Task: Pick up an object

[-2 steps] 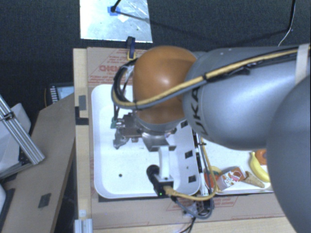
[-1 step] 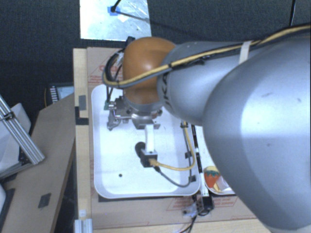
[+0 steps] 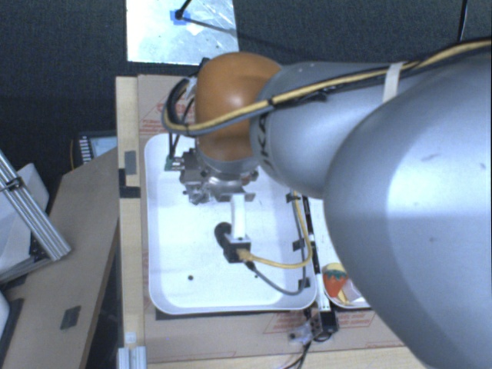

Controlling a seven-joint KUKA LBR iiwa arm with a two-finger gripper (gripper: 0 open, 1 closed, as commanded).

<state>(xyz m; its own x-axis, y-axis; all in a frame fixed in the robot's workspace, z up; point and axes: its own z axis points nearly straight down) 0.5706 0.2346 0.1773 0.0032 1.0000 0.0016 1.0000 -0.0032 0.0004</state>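
My gripper [image 3: 201, 192] sits over the left bin [image 3: 177, 283], centre-left of frame; I can't tell whether it's open or closed. An orange object [image 3: 336, 281] peeks out lower right, beside the arm [image 3: 400, 167].

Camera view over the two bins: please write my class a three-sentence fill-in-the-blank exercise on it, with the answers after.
1. The gripper hangs over a white bin on the view's ___ side.
2. The band above the wrist is ___ in colour.
3. The grey arm partly hides an orange and red object in the second bin, on the view's ___ side.

Missing words: left; orange; right.
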